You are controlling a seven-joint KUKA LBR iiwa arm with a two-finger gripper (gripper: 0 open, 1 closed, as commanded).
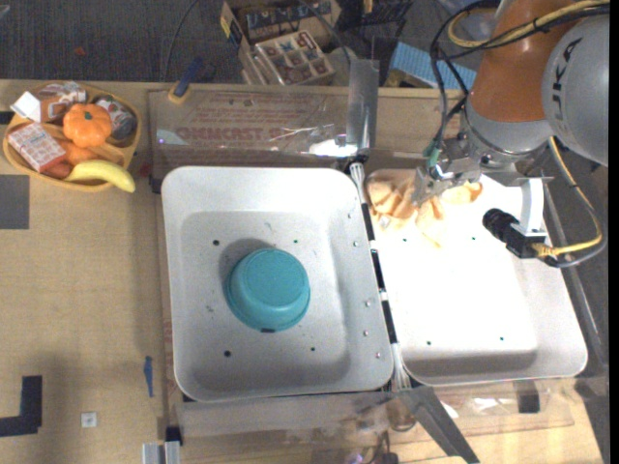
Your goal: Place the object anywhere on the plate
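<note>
I can't tell the gripper's (432,184) state. It hovers at the right white bin's (542,346) eleven o'clock, over the blurry orange object (398,201). I'd centre, then carry to the teal round plate (269,288).

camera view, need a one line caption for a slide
KUKA arm's gripper hangs over orange objects in the right bin's far corner; a teal plate sits in the left bin.

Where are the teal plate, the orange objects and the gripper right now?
teal plate (269,289): camera view, centre of its upturned base.
orange objects (392,201): camera view, pale orange mass in right bin's far-left corner.
gripper (428,184): camera view, at its fingertips.
</note>
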